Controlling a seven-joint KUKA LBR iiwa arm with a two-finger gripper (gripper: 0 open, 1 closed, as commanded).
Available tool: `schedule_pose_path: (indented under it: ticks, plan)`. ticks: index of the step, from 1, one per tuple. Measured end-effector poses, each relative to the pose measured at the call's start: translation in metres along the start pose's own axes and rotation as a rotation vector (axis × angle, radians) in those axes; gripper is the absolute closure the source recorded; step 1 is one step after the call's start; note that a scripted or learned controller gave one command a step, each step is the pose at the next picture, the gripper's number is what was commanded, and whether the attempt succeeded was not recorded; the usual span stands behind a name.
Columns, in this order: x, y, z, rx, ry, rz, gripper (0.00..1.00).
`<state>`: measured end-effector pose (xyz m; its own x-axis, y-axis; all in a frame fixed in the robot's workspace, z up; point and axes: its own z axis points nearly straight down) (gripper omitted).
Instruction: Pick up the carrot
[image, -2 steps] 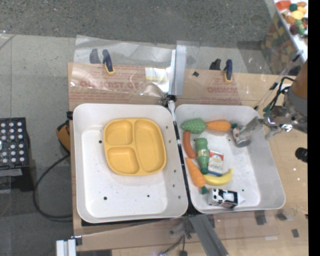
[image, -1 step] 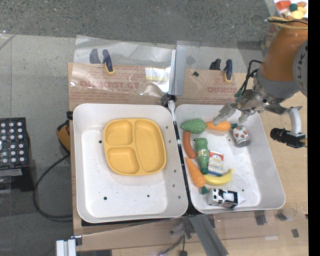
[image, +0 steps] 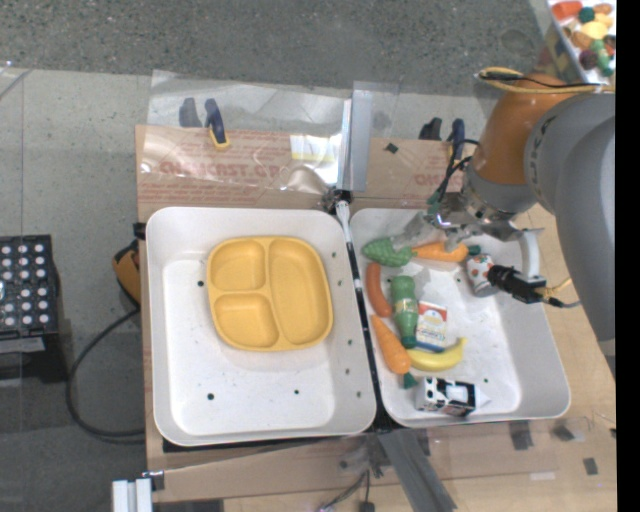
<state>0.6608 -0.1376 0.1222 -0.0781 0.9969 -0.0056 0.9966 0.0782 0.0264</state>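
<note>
A wooden surface (image: 255, 165) carries two shallow white bins side by side, seen from above at a slant. The left bin (image: 180, 340) holds a yellow divided plate (image: 270, 292) in its upper middle. The right bin (image: 535, 365) holds a jumble of toy food. A carrot (image: 441, 253) lies near the bin's far edge, just right of a green leafy vegetable (image: 386, 252). Below them, along the bin's left wall, lie an orange sausage-shaped piece (image: 376, 288), a green bottle (image: 404, 309) and a second orange piece (image: 391, 345). A small carton (image: 432, 324), a banana (image: 438, 354) and a black-and-white carton (image: 446, 396) lie toward the near edge. The grey arm, with its orange band (image: 515, 125), reaches in from the right. Its end effector (image: 447, 226) sits low, directly over the carrot; how far it is open cannot be told, nor whether it grips anything.
</note>
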Motion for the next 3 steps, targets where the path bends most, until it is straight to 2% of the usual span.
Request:
schedule_pose_path:
  ticks: [1,2,3]
  plan:
    - [0.005,-0.041,0.029,0.027,0.007,-0.232,0.0]
    - [-0.009,-0.024,-0.121,0.027,-0.005,0.364,0.0]
    - [-0.03,0.011,0.013,0.024,-0.004,0.266,0.0]
